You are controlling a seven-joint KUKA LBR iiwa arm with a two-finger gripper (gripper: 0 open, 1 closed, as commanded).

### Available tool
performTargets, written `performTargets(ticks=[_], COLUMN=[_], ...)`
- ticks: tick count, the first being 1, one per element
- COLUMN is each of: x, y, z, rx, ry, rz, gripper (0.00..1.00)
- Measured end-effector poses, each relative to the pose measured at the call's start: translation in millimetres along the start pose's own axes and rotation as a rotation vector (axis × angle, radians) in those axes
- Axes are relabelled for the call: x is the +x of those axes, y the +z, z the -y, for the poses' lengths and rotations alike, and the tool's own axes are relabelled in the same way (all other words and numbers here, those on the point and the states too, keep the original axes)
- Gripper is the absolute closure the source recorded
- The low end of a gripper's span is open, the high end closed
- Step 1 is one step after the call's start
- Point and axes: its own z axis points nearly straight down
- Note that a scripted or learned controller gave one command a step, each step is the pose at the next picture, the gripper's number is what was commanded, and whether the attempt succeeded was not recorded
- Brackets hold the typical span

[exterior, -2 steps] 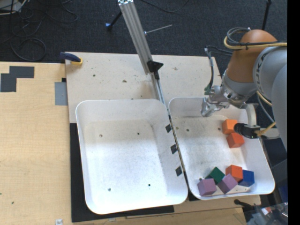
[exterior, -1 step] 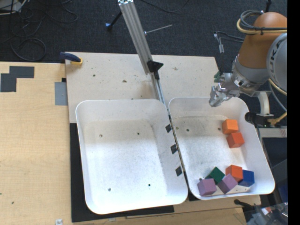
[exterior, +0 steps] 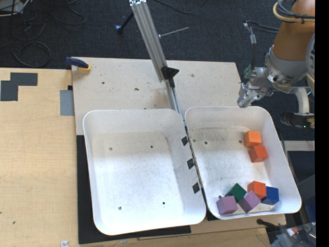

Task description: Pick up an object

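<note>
In the right bin (exterior: 277, 138) lie several blocks. Two orange blocks (exterior: 252, 138) (exterior: 258, 153) sit near its right wall. At the front corner cluster a green block (exterior: 237, 191), an orange block (exterior: 257, 189), a blue block (exterior: 271, 195) and two purple blocks (exterior: 226, 205) (exterior: 249, 201). My gripper (exterior: 245, 99) hangs over the back rim of the right bin, up and left of the two orange blocks. Nothing shows between its fingers.
The left bin (exterior: 92, 138) stands beside the right one, with a divider carrying black clips (exterior: 189, 163) between them. A slanted aluminium rail (exterior: 151, 40) rises behind the bins. A blue-and-yellow clamp (exterior: 78, 63) lies at the back left of the bench.
</note>
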Motion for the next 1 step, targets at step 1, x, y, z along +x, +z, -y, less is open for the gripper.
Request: performTargets(ticks=[1], x=[52.3], y=[-4.5], z=[5.0], rx=[0.007], ry=[0.001], rz=[-0.004], gripper=[1.0])
